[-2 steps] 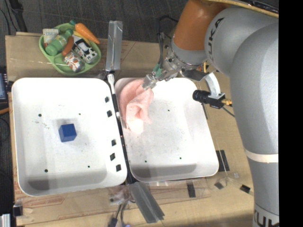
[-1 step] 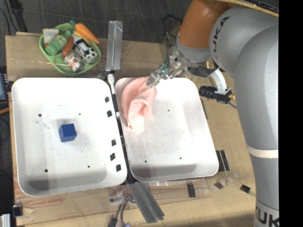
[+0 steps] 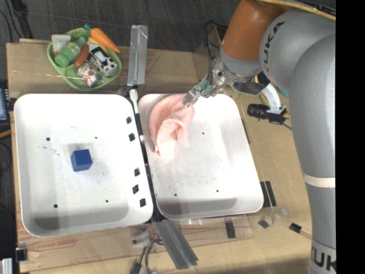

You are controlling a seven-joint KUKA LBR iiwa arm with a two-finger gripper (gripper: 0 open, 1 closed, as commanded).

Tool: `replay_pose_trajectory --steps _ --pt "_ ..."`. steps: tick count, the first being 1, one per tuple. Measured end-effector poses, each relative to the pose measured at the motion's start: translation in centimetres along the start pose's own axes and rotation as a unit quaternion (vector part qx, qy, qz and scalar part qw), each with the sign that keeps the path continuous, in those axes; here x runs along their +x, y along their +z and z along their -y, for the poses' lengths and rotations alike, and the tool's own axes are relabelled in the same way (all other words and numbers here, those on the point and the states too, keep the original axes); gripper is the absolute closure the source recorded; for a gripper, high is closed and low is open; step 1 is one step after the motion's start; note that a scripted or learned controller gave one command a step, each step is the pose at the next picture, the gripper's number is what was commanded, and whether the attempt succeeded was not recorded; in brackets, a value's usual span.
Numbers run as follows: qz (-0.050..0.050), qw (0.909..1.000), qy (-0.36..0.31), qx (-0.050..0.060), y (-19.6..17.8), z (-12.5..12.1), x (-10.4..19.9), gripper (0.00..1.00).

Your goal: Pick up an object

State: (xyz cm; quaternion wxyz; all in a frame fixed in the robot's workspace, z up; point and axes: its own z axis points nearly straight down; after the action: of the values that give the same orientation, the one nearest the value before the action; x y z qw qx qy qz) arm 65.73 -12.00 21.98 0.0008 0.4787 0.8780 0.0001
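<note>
Pink cloth lies crumpled in the right-hand white bin, toward that bin's 11 o'clock corner, its upper edge drawn up to a peak. Pincer of the grey arm, which enters from 3 o'clock, sits at that peak with its fingers closed on a fold of the cloth. Orange band marks the arm above the wrist. Left-hand white bin holds a small blue cube, resting slightly toward 9 o'clock of centre, well apart from the cloth. Green bowl of toy food, including a carrot, stands on the surface at 11 o'clock, just beyond the left bin's far rim.
</note>
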Motion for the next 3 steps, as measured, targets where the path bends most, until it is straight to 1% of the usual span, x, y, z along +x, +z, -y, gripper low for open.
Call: replay_pose_trajectory --steps 1,2,3 --pt "0.000 1.0000 0.000 0.000 0.0 0.0 0.0 0.00" --pt "0.000 0.9996 -0.030 0.000 12.7 4.2 -5.7 0.00" --pt "-0.002 0.9961 -0.088 0.001 12.8 1.1 -1.5 0.00"
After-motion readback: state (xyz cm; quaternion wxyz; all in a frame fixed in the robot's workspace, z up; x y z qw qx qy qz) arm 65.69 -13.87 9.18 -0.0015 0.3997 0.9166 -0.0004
